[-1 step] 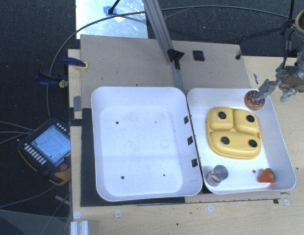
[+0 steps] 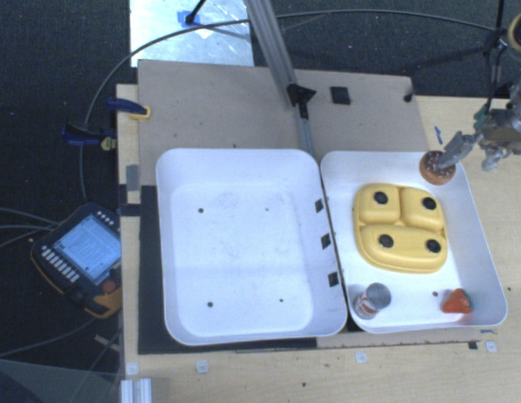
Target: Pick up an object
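Gripper (image 2: pixel 446 159), grip unclear, over brown disc (image 2: pixel 434 169); no legible writing.

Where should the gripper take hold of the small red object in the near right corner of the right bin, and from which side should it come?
Probably from straight above, closing across the narrow middle of the red object. It lies low, close to the right bin corner walls, so a side approach looks blocked. Its exact shape is too small to tell.
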Robot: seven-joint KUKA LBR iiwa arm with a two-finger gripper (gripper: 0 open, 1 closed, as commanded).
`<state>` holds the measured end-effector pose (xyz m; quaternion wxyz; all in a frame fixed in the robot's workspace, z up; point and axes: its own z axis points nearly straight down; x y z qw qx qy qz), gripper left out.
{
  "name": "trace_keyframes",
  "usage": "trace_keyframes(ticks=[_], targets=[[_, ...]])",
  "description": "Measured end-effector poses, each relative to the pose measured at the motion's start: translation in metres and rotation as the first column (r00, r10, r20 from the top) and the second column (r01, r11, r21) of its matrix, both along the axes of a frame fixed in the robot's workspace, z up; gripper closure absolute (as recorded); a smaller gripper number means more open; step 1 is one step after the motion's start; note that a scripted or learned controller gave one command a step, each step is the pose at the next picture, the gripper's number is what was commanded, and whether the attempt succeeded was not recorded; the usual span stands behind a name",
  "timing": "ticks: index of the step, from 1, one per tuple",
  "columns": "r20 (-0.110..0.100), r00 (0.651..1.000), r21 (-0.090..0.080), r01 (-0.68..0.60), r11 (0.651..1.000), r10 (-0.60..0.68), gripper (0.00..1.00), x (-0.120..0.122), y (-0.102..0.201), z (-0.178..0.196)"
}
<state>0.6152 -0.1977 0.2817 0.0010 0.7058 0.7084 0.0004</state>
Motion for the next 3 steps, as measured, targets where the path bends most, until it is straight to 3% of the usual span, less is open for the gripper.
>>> trace_keyframes(ticks=[1, 3], targets=[[-0.002, 1.000, 0.000, 0.001, 1.000, -0.001, 0.00, 0.000, 0.004, -0.061], [-0.001, 1.000, 0.000, 0.002, 1.000, -0.002, 0.00, 0.005, -0.001, -0.145]])
